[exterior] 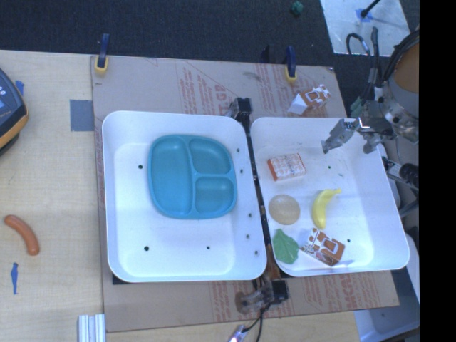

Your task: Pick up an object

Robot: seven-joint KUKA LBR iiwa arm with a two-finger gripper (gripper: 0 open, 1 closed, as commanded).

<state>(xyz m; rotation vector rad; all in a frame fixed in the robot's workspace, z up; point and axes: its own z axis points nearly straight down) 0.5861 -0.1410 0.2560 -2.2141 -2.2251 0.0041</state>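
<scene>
Gripper [354,135] sits over the far right part of the right bin [381,184], arm coming in from the right edge. Two fingers look spread apart with nothing between them, so open and empty as far as I can read it; the near one [335,140] angles down toward the bin floor. No target named, so any item in that bin counts. Candidates: orange packet [286,166] nearest the gripper, lying flat; yellow banana [323,206] mid-bin; pale round disc [284,209] just beside the centre wall; green leaf-shaped piece [286,248] and a brown-and-white wrapper [324,247] at the near edge, wrapper close to the banana's lower end. Left bin [121,191] holds a blue divided plate [192,175], flat and wide, likely a poor grasp. Items are scattered apart, probably so a top-down pinch can reach each one cleanly. My guess: still in approach, nothing lifted. Packet is the short move, but flat things slip. Sausage [23,234] and another small packet [311,100] lie outside the bins.
</scene>
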